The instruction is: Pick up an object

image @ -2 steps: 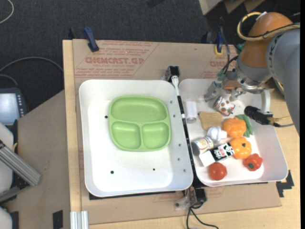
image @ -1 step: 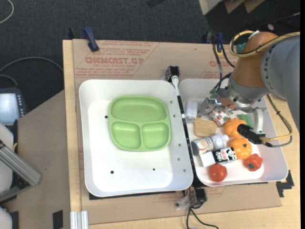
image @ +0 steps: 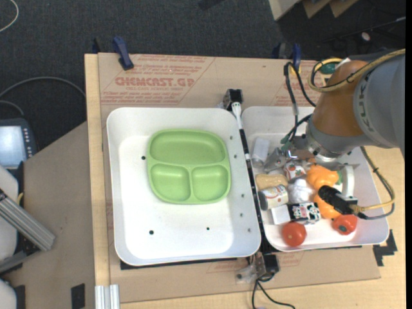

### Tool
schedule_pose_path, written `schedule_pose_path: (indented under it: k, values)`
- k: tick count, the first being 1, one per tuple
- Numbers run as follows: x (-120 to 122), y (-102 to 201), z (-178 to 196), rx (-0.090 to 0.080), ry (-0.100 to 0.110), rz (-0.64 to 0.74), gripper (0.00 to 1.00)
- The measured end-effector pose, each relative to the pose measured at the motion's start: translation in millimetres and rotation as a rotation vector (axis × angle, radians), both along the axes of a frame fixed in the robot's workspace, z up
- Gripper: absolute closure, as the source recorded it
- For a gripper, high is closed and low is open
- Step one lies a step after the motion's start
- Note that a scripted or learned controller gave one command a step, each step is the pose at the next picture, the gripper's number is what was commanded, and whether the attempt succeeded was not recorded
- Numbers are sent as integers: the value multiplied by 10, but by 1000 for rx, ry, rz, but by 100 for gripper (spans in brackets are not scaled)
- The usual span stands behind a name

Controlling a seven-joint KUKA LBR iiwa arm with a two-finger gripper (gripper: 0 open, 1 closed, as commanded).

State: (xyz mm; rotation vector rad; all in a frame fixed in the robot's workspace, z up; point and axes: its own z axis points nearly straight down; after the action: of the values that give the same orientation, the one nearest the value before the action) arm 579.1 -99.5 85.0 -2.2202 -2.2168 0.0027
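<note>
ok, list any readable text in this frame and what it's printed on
"CHEMCAST G P": large red print on the brown board behind the left bin.
Smaller red lines on that board: too blurred to read.
Black-and-white packet in the right bin: markings too small to read.

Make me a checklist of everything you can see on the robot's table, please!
Surface: brown bench with red printing, bearing two white bins side by side.
Job's things: the right bin holds a heap of small toys, among them a red tomato, an orange piece and a tan block.
Clutter: a green divided plate lies in the left bin.
Grippers: the gripper is down over the heap; its state is unclear.
Cables: black and yellow cables run along the arm; a wire trails off the front edge.
Surroundings: dark carpet.
</note>
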Motion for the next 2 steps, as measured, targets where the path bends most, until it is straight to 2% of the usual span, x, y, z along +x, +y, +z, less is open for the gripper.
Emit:
schedule_pose_path:
  k: [1,2]
  values:
    - [-612,38,-3,-1,-1,-1,0]
    - [-981,584,1772,0,-21,8,0]
